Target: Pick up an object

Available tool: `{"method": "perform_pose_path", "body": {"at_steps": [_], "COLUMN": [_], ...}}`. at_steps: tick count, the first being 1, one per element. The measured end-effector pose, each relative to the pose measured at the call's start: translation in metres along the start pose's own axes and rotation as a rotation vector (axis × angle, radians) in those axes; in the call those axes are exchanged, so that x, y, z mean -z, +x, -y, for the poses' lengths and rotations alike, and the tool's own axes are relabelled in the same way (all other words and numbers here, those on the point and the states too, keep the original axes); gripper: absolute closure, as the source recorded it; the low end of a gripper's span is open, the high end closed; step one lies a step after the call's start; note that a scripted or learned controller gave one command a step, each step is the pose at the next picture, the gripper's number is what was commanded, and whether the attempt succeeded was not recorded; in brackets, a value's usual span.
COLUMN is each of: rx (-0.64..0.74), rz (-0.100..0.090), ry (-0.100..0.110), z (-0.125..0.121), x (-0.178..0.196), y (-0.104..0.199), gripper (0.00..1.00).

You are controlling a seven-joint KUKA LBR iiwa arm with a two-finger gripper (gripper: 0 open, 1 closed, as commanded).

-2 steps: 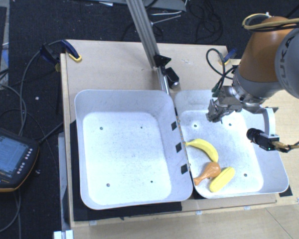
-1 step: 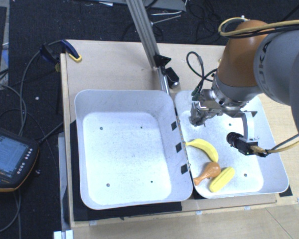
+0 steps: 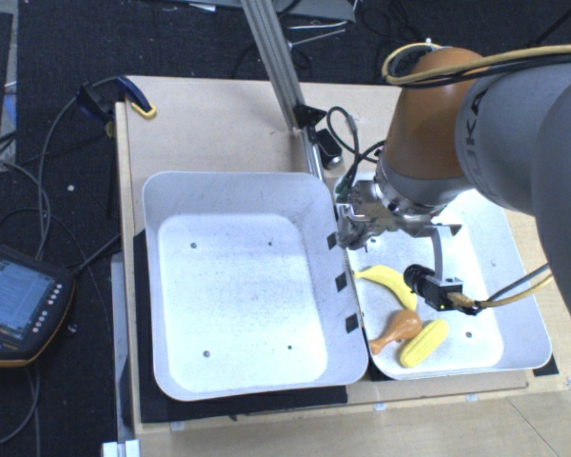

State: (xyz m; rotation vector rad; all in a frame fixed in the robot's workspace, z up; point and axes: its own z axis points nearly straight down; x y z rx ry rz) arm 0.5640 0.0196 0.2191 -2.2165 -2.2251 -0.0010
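Observation:
In the right bin (image 3: pixel 490 255) lie a yellow banana (image 3: pixel 388 281), an orange-brown drumstick-shaped toy (image 3: pixel 398 331) and a yellow corn cob (image 3: pixel 424 343), close together near the bin's front left. My gripper (image 3: pixel 360 228) hangs over the right bin's left wall, just above and behind the banana. The grey wrist and its orange band (image 3: pixel 433 112) cover most of it. I see nothing held in it.
The left bin (image 3: pixel 171 198) sits beside the right one, their walls meeting under the gripper. A slanted metal rail (image 3: pixel 276 55) and black cables (image 3: pixel 338 131) stand behind the bins. A black connector with a yellow cable (image 3: pixel 436 289) hangs beside the banana.

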Motion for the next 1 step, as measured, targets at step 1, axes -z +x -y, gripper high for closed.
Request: {"method": "perform_pose_path", "body": {"at_steps": [1], "rx": [0.001], "rz": [0.0], "ry": [-0.001], "z": [0.0097], "x": [0.0143], "y": [0.051], "gripper": [1.0]}}
